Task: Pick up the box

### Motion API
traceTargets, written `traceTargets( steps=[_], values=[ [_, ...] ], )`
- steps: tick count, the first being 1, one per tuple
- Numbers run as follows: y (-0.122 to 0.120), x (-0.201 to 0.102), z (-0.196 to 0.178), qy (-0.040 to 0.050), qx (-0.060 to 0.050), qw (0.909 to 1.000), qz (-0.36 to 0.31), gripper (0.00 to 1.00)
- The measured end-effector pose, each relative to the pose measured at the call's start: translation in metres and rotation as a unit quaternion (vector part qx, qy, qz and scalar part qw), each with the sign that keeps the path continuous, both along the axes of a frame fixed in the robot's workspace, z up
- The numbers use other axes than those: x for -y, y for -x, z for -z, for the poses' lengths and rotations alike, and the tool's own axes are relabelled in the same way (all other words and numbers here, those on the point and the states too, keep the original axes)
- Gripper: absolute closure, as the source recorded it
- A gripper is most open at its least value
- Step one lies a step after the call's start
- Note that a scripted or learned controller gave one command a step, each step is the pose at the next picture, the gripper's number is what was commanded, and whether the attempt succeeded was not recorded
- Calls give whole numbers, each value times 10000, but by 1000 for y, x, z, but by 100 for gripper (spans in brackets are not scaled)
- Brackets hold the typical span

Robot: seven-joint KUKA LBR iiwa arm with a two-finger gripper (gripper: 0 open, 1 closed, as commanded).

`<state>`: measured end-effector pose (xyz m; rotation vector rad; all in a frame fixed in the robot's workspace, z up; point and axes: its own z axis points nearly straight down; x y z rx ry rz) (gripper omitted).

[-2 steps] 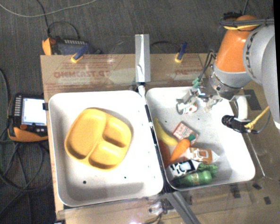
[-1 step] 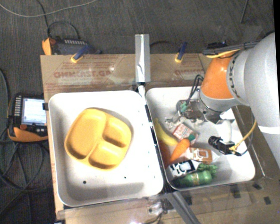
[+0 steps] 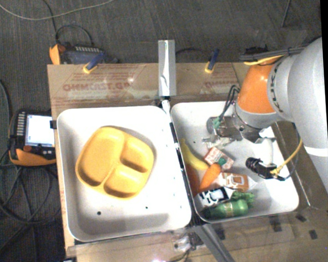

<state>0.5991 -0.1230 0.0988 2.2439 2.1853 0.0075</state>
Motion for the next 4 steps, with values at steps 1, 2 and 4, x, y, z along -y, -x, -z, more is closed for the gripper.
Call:
traceTargets(
  steps=[1,2,4],
  values=[
    [0,0,0,-1,-1,10000,-1,0],
    [-53,31,10,-6,-13,9987,509,0],
    [-50,36,10,-1,-3,9963,857,0]
  ],
)
